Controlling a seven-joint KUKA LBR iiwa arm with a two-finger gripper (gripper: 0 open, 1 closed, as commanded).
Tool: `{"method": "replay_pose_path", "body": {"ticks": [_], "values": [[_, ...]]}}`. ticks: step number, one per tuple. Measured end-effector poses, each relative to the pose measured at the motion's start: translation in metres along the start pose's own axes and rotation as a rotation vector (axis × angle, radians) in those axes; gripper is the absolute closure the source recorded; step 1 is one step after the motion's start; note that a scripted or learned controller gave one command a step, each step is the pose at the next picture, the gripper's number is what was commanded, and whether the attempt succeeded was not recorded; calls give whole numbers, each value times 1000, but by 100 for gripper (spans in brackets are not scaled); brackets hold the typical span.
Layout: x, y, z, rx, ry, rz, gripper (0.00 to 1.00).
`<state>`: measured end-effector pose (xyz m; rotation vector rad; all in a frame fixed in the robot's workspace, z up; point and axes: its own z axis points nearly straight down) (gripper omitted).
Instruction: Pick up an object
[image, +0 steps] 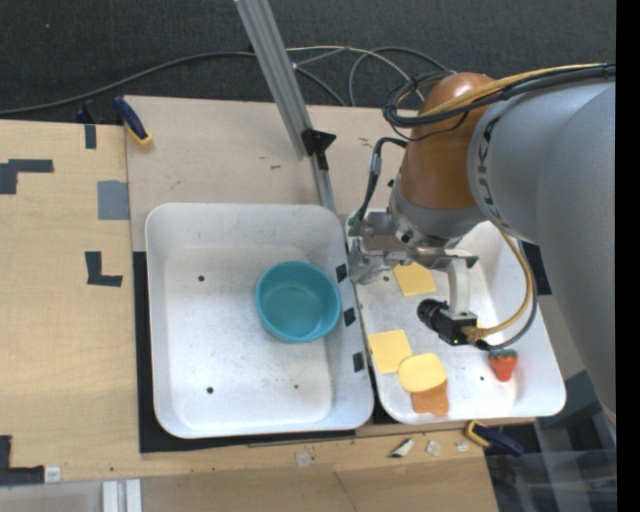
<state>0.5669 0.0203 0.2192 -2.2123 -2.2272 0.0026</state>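
My gripper (373, 256) hangs low over the far left part of the right bin (540, 400), close to the wall shared with the left bin. A flat yellow square (413, 278) lies just to its right, partly under the wrist. A second yellow square (389, 350) lies nearer the front. Beside that one sits a yellow block (422, 372) with an orange piece (431, 401) against it. A small red strawberry-like item (503, 366) rests at the right side of the bin. The grey arm with its orange band (450, 130) hides the far end of this bin.
A teal bowl (297, 301) stands upright in the left bin (175, 330), near its right wall. A black fitting (442, 321) on a yellow cable hangs over the middle of the right bin. A metal post (290, 100) rises behind the bins.
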Motion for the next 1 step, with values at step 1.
{"method": "replay_pose_path", "body": {"ticks": [1], "values": [[57,8,8,-1,0,-1,100]]}}
